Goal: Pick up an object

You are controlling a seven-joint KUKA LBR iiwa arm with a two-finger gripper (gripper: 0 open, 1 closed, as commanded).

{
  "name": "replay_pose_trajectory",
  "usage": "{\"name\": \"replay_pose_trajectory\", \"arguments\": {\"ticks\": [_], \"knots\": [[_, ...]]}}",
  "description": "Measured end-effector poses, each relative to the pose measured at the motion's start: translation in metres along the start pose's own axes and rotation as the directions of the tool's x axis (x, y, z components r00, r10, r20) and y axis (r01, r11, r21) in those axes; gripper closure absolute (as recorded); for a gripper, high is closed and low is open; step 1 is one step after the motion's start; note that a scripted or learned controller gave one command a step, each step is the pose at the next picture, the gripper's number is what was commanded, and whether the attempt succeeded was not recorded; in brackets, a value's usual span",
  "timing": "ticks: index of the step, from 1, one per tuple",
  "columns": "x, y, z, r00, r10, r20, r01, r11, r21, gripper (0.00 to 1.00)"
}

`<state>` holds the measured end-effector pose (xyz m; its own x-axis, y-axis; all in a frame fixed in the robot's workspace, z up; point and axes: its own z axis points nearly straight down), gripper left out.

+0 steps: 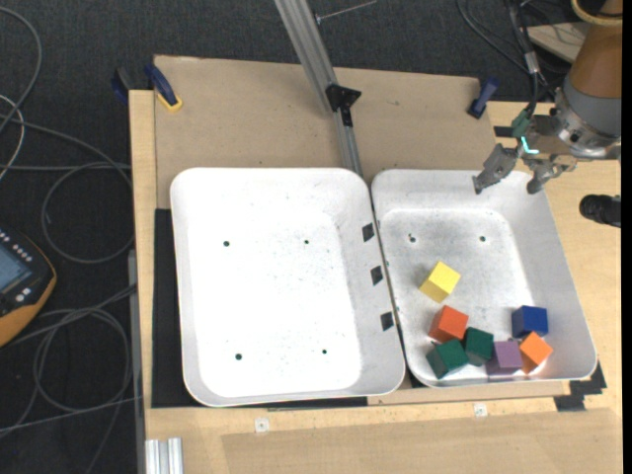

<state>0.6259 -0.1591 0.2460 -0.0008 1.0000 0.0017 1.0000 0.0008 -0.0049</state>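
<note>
The fingers (512,172) hang spread apart with nothing between them, poised above the far rim of the right bin (553,240), just under the grey wrist and its orange band. Every candidate for the pick lies nearer the camera than the fingers, toward the lower edge of the view, and all of them sit in this same bin. The yellow block (440,280) is the closest to the fingers and stands alone, a little to the left of them and well apart from its neighbours, turned cornerwise so no face squares up with the bin walls. Beyond it, further from the fingers, a tight cluster crowds the near wall: a red-orange block (450,322), two green blocks (479,344) and (447,357) touching one another, a purple block (507,355), an orange block (535,350) and a blue block (530,319) just beside it. The left bin (197,265) lies well off to the left of the fingers. By my reading the move hinges on travelling toward the camera and down; the yellow block looks the cleaner target, since the packed cluster leaves little room for the fingers to straddle any single block
</note>
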Motion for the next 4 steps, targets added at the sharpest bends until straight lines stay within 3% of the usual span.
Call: {"name": "replay_pose_trajectory", "arguments": {"ticks": [1, 4], "knots": [[0.0, 0.001, -0.003, 1.0, -0.001, 0.001, 0.001, 1.0, -0.004, 0.0], [-0.006, -0.012, 0.149, 1.0, 0.001, 0.0, -0.001, 1.0, 0.002, 0.0]]}}
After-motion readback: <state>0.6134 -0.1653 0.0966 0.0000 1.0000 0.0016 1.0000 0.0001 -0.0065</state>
